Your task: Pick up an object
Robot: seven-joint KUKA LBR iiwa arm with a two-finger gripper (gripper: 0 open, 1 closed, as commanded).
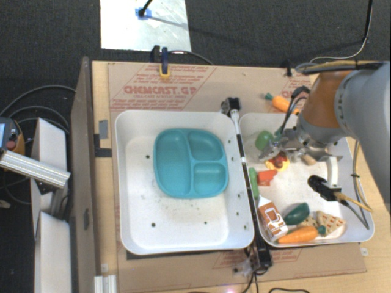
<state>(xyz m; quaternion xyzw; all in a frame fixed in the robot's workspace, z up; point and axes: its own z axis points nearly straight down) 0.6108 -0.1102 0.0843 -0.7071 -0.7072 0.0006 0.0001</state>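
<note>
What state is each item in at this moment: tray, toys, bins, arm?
Teal three-compartment plastic tray: flat in the left white bin, nothing on it.
Grey arm's gripper: low in the right white bin, over the toys.
Green round toy: lying beside the gripper.
Orange toy carrot: lying at the near wall.
Small printed carton: lying tilted by the divider.
Second orange carrot: on the cardboard, outside the bins.

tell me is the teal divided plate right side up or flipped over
Right side up: the teal plate lies flat in the left bin, its three compartments facing up.
</note>
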